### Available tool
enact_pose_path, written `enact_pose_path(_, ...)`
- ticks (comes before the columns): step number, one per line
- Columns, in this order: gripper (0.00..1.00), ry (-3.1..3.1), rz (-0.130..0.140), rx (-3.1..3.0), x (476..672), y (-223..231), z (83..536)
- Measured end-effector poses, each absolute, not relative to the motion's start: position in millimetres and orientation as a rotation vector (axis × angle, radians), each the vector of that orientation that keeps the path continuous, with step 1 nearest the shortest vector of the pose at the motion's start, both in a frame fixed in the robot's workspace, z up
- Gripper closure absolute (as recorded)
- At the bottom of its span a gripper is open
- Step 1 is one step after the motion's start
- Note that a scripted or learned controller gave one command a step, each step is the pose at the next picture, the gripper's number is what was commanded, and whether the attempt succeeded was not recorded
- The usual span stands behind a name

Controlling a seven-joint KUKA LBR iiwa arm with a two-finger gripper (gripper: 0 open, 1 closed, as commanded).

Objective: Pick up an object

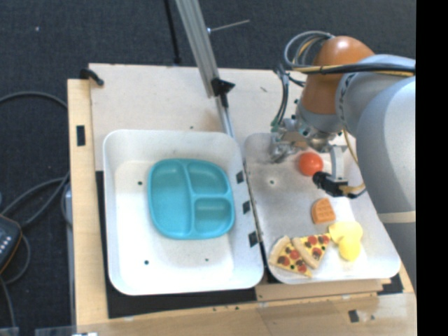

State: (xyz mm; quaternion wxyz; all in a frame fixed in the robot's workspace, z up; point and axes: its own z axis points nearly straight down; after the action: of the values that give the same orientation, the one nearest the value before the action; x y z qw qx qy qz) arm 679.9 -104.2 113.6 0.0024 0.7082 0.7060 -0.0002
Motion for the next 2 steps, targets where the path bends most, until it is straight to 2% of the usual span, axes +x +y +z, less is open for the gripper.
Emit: enact_pose_path(2,1.0,2.214,0.006,2.22,684.9,-118.0,226.6)
